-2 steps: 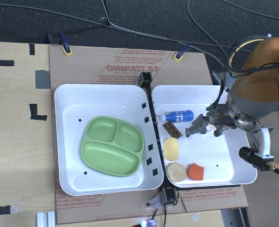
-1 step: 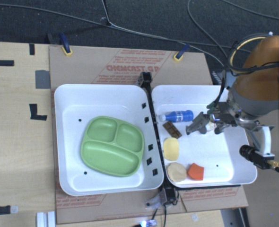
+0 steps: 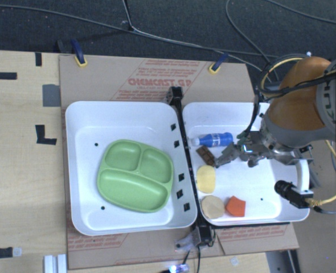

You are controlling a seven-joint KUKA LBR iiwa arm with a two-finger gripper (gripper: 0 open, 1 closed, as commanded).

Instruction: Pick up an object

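Note:
The right bin (image 3: 270, 209) holds a blue bottle (image 3: 214, 139) lying on its side, a brown bar (image 3: 205, 156), a pale yellow piece (image 3: 206, 178), a tan round piece (image 3: 212, 206) and an orange-red block (image 3: 235, 206). My gripper (image 3: 239, 158) hangs over the middle of this bin, just right of the bottle and the brown bar. It is open, and nothing sits between its fingers. One dark fingertip (image 3: 222, 158) points toward the brown bar, close to its right end.
A green divided plate (image 3: 136, 175) lies in the left bin (image 3: 82, 124). A black divider strip (image 3: 182, 152) runs between the two bins. The arm's orange band (image 3: 299, 95) and a black fitting (image 3: 290, 193) overhang the right bin's right side.

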